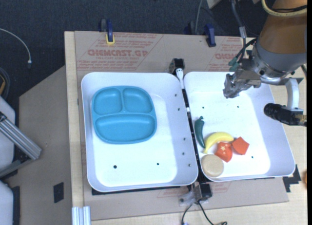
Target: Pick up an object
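The arm enters from the upper right of the frame, and its pincer (234,88) hangs over the upper part of the right bin (273,170), above bare white floor. From this slanted overhead view I cannot tell whether the pincer is wide or narrow; nothing is visible in it. All the candidate things lie together in the lower left part of that same bin, well apart from the pincer: a dark green pepper (200,129) close to the bin's left wall, a yellow banana (217,140) just to its right, a red strawberry-like piece (224,151) touching the banana's lower side, a red-orange block (240,145) just beside that, and a pale round disc (213,165) below them near the bin's lower rim. The left bin (141,175) holds a blue divided plate (124,114) in its upper left. By my reading the task is at the approach step, with no object chosen or touched yet. The next move calls for travelling toward the lower left of the right bin, settling on one piece, and descending squarely over it. The crowding is the difficulty: the banana, strawberry piece and disc sit so close that a descent may nudge neighbours; the block or the pepper looks the freer target.
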